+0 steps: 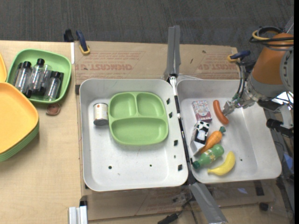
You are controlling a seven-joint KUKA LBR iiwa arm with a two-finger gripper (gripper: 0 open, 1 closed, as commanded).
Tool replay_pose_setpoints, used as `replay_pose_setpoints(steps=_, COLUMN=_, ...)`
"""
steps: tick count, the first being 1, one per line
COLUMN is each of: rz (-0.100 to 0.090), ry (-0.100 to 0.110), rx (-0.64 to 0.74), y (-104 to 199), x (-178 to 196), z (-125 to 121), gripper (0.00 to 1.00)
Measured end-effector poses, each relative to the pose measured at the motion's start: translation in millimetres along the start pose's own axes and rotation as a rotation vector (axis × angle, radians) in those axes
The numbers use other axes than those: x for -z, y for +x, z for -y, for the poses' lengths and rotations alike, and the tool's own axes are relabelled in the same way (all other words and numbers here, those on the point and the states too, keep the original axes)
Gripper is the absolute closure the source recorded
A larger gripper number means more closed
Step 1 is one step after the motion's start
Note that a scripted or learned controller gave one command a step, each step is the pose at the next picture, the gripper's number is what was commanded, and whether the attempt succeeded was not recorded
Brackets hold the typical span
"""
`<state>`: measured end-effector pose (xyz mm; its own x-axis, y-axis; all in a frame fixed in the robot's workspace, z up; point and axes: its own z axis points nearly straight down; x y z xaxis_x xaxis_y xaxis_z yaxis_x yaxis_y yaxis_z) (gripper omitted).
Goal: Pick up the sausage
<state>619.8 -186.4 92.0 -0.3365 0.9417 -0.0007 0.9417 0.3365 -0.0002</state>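
The sausage (220, 112), red-orange and slightly curved, lies in the upper middle of the right bin (261, 139), slanting from upper left to lower right. My gripper (232, 106) is low in that bin, just to the right of the sausage's upper half, close beside it. The sausage rests on the bin floor. The grey arm with its orange band (271, 64) reaches down from the upper right.
Left of the sausage is a pink box (202, 110). Below it lie a black-and-white item (202, 132), a carrot (213, 140), a green bottle (209, 157) and a banana (223, 165). The left bin (93, 162) holds a green divided plate (138, 118) and a can (100, 114).
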Motion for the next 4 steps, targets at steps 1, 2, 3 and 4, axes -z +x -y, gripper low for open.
replay_pose_setpoints(steps=1, rz=0.0, ry=0.0, rx=0.0, y=0.0, x=0.0, z=0.0, gripper=0.0)
replay_pose_setpoints(steps=2, rz=0.0, ry=0.0, rx=0.102, y=51.6, x=0.1, z=-17.4, gripper=0.0)
replay_pose_setpoints(steps=3, rz=-0.002, ry=0.002, rx=-0.063, y=106.5, x=-1.0, z=85.7, gripper=0.0)
replay_pose_setpoints(steps=4, rz=0.006, ry=-0.001, rx=0.085, y=99.4, x=0.4, z=47.5, gripper=0.0)
